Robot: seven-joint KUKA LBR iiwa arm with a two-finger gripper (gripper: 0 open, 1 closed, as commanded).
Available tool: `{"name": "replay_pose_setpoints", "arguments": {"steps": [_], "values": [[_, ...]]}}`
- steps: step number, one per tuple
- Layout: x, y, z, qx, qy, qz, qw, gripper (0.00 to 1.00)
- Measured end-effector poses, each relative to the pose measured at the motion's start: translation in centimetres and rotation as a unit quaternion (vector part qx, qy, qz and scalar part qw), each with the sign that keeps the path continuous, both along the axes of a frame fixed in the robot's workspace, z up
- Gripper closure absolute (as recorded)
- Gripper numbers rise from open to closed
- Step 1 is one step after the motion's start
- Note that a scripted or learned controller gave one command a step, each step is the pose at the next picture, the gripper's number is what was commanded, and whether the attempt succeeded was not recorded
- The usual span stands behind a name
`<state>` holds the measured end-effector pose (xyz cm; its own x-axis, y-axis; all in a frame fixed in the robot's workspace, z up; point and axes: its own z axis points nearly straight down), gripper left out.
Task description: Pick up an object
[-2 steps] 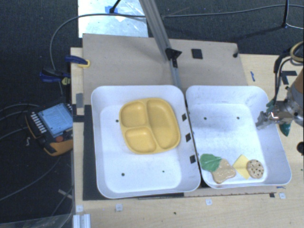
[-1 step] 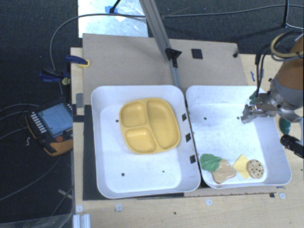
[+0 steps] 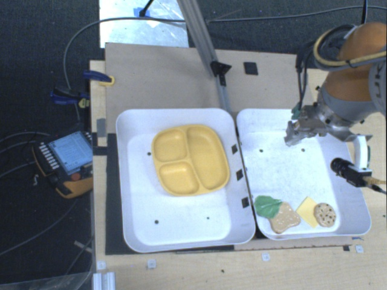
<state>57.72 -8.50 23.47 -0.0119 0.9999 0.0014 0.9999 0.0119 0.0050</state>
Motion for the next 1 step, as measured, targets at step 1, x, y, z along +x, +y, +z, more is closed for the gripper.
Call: {"name": "replay_pose_setpoints", "arguments": {"steps": [1], "values": [[1.59, 4.35, 0.60, -0.0002, 0.001, -0.001, 1.0000, 1.00]]}}
